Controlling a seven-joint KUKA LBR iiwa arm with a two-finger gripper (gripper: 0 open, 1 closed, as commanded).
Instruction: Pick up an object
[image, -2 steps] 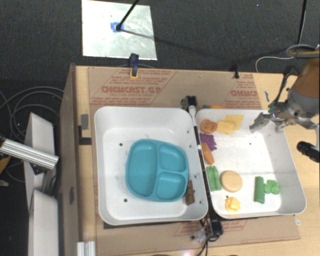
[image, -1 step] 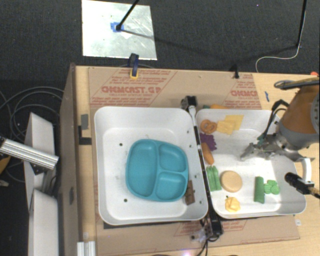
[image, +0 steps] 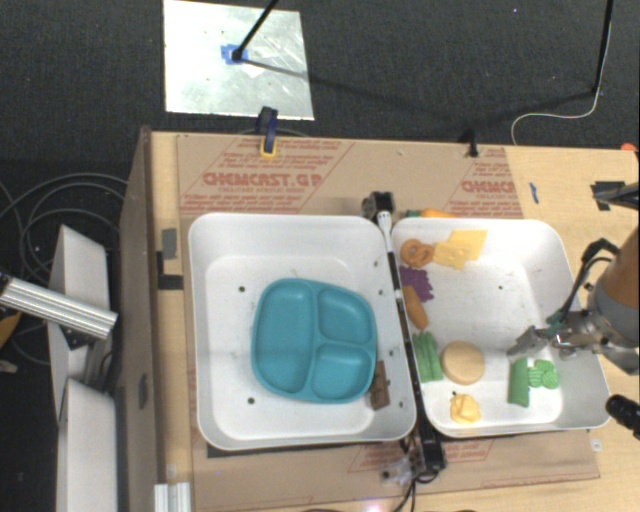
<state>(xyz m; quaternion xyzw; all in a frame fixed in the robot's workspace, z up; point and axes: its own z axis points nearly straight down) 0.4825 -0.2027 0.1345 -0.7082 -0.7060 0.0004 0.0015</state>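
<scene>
The gripper (image: 540, 343) hung low over the right-hand bin (image: 520, 240), near its right wall, with the arm (image: 615, 320) coming in across that rim. Whether it was open or closed could not be told from above; nothing could be seen held in it. Just below it lay a green toy broccoli (image: 543, 377) and, touching that on the left, an upright green block (image: 520, 383), both close to the bin's front right corner. A round tan bun (image: 463, 362) sat left of them, with a small yellow piece (image: 463, 407) near the front wall and a green strip (image: 428, 357) beside the left wall. Along that left wall, further back, lay an orange-brown sausage shape (image: 415, 312), a purple piece (image: 420, 284), an orange ring (image: 416, 254) and a yellow wedge (image: 459, 247). The middle and back right of this bin's floor were bare white, the widest open room.

In the left bin (image: 215, 250), a teal divided plate (image: 313, 340) filled the centre, with bare floor all round it; a brown piece (image: 380, 385) lay against the right wall.
</scene>
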